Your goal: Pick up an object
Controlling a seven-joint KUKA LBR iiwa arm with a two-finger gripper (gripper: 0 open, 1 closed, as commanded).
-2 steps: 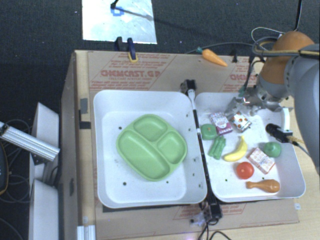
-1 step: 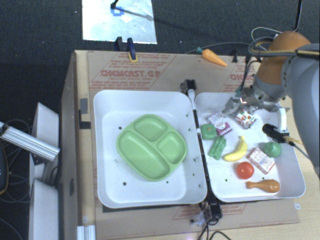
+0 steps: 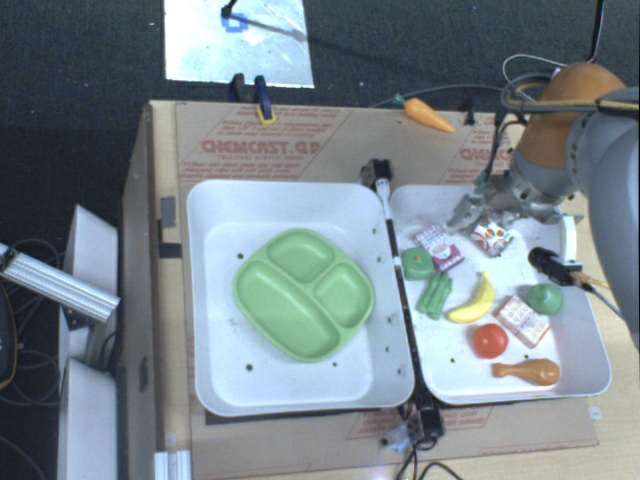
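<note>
Claw (image 3: pixel 478 211) hangs over the right bin's (image 3: pixel 590 363) far end, its grip hard to tell, just beside a small red-and-white box (image 3: pixel 493 236); banana (image 3: pixel 473 303) lies mid-bin.

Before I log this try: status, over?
Gripper low over right bin's far end. Carton beside it, not seen held. Banana, tomato, drumstick lie nearer. Left bin holds green plate.

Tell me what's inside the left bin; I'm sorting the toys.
The left bin holds one green divided plate, its three compartments bare. Whatever lies beneath the plate is covered, so that cannot be judged.
</note>
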